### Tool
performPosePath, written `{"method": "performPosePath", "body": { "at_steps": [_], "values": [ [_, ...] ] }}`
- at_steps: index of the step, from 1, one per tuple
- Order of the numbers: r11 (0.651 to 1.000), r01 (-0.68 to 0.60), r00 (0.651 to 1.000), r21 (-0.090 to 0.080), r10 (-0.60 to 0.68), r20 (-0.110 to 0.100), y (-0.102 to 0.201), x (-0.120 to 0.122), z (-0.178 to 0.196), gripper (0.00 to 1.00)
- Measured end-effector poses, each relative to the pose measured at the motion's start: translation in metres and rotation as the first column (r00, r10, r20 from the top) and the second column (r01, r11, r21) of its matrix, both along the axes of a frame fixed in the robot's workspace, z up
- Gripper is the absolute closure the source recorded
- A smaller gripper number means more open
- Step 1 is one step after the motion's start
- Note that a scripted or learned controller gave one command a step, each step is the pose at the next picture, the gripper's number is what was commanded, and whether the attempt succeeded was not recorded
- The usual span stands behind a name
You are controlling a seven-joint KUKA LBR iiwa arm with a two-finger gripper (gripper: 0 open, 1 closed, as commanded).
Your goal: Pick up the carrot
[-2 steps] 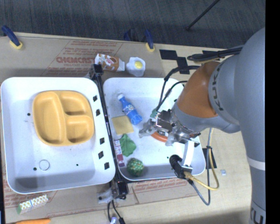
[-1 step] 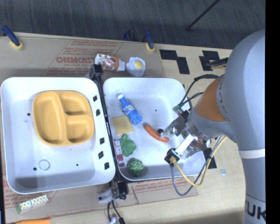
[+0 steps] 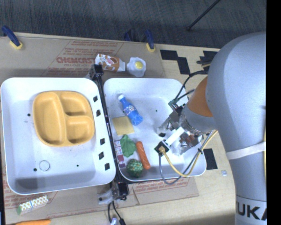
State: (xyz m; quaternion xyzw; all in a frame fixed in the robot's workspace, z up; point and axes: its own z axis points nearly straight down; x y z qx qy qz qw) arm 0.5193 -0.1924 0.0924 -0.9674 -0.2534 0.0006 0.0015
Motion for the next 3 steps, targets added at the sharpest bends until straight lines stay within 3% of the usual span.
{"method": "performPosePath", "body": {
  "at_steps": [1, 2, 3],
  "values": [
    [0.984, -0.181, 0.984, 0.001, 0.181, 0.000, -0.018, 0.063, 0.111, 0.00],
    [0.993, -0.115, 0.993, 0.003, 0.115, -0.004, 0.069, 0.022, -0.002, 0.00],
    [0.993, -0.121, 0.993, 0.007, 0.121, -0.007, 0.069, 0.022, 0.008, 1.00]
  ]
}}
